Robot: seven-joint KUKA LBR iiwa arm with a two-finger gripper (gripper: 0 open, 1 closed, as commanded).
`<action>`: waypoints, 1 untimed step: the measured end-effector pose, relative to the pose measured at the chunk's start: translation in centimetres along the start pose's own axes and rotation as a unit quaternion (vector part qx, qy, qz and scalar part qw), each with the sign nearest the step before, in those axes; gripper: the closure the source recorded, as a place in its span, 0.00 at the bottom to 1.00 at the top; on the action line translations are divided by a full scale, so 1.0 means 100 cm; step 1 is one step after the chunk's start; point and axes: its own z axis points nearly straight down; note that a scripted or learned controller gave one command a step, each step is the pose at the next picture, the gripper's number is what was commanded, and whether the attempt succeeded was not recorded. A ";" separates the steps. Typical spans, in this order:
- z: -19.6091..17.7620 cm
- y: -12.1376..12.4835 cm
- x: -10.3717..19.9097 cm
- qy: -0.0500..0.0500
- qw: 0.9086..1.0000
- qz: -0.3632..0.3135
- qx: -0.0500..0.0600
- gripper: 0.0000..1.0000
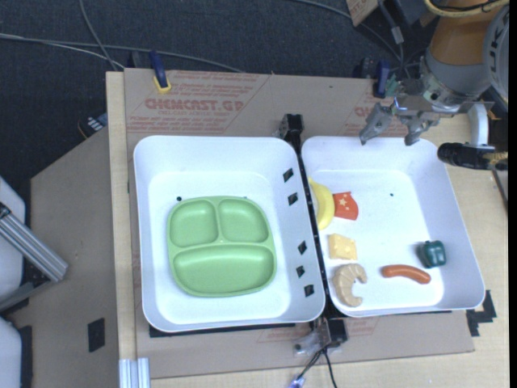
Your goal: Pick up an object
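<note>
Tool (393, 133) splayed, above right bin (452, 217) rim

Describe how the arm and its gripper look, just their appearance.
The arm is a thick rounded body, orange higher up and grey lower down toward the wrist. Below it sits a small metallic grey gripper with two thin dark-grey fingers that splay outward. A little blue part shows beside the wrist, and black cables loop along the arm's upper section.
</note>
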 end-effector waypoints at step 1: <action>-0.009 0.002 0.000 -0.001 1.000 -0.001 -0.007 0.00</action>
